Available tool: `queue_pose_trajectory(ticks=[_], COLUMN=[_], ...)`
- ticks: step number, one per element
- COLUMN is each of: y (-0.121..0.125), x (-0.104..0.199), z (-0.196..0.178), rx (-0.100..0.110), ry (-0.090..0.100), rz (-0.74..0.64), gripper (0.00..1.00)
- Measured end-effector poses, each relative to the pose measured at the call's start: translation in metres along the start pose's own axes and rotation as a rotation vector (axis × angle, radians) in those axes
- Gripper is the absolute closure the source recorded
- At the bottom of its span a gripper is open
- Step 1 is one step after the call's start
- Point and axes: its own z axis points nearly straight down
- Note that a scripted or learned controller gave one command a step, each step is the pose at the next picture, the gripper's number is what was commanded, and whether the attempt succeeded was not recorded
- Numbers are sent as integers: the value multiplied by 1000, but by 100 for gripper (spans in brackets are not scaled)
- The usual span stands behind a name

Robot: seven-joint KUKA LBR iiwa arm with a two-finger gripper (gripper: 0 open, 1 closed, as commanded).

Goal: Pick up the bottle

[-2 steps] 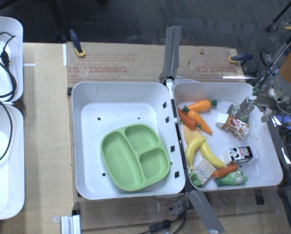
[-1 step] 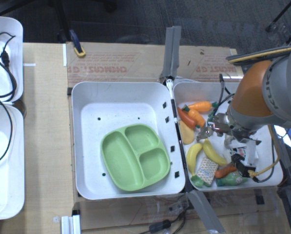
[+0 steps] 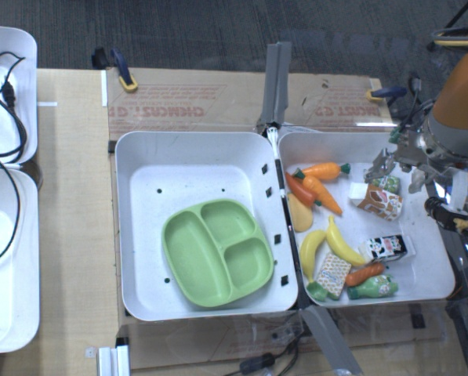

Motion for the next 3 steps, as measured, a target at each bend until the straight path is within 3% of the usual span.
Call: queue_pose_trajectory(ticks=[1, 2, 3], y=[-82, -8, 34], x=[-27, -15, -2], z=[68, 67, -75], rx=[2, -1, -2], ry=[2, 1, 0], rz=[-289, -352, -414], gripper=[0, 0, 0])
